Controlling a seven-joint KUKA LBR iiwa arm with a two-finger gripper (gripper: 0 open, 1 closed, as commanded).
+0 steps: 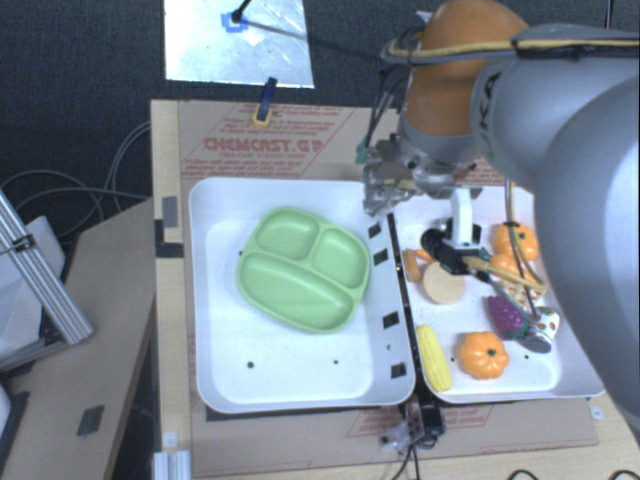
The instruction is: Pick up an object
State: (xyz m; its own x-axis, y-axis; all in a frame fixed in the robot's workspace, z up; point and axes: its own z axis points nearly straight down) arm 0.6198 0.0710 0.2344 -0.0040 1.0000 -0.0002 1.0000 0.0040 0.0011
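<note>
Arm [560,118]: grey with an orange band, coming in from the upper right of the frame.
Gripper [378,196]: at centre top, over the far end of the seam where the two bins meet.
Grip: cannot tell whether it is spread or pressed together (that part is small and blurred).
Left bin [230,368]: white and shallow, at centre left of the frame.
Green plate [303,268]: a three-section plate lying flat in the left bin, nearer its far side.
Right bin [520,373]: white, at centre right, touching the left bin along one edge.
Corn cob [432,356]: yellow, at the near left corner of the right bin, just beside the seam.
Pumpkin [481,355]: orange, just right of the corn cob.
Purple vegetable [507,316]: above the pumpkin, toward the bin's right side (probably an eggplant).
Tan disc [444,285]: round, in the middle of the right bin, below the gripper.
Orange fruit [515,240]: at the far right of the right bin.
Counter [270,143]: covered by brown cardboard with red print, under both bins.
</note>
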